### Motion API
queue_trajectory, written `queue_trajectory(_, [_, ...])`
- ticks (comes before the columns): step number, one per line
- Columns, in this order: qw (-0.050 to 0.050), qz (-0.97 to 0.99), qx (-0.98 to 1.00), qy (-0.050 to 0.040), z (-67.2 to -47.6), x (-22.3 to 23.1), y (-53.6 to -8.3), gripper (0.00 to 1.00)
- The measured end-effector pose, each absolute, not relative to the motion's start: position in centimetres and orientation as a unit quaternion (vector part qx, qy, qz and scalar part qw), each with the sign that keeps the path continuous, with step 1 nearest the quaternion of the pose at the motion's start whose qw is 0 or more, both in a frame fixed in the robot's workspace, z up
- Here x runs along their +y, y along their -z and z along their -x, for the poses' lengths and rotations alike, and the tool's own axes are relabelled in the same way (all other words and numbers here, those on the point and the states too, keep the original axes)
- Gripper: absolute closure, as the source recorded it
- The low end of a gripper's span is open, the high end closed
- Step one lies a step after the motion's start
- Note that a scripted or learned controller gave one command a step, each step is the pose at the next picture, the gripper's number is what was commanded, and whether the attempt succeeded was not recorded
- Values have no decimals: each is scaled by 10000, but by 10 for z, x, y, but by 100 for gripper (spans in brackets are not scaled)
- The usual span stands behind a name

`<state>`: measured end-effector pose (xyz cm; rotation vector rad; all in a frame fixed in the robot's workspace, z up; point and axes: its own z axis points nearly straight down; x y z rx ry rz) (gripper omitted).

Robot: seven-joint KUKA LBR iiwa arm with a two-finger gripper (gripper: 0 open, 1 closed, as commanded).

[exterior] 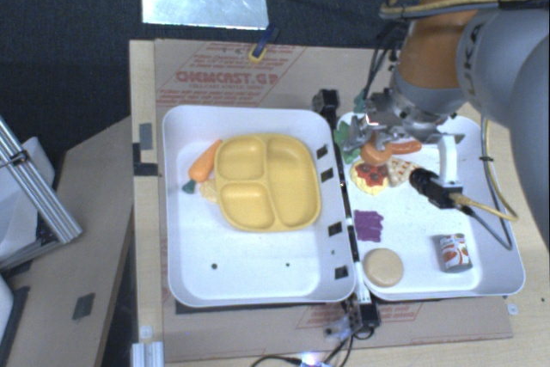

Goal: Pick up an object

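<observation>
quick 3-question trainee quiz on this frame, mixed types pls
1. True or false: the carrot lies inside the yellow tray.
2. Which bin holds the can? A) left B) right
3. Fill in: the claw is over the ___ bin, near the hot dog.

Key: 1 false, it lies beside the tray, at its left edge. 2 B. 3 right.
</observation>
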<state>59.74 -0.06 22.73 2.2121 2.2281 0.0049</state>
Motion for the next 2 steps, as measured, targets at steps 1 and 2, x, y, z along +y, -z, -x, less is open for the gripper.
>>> queue_trajectory(1, [7,-7049,7093,-9,-603,58,-227,100])
queue_trajectory(2, [4,-7057,7085,-8,-613,51,-233,100])
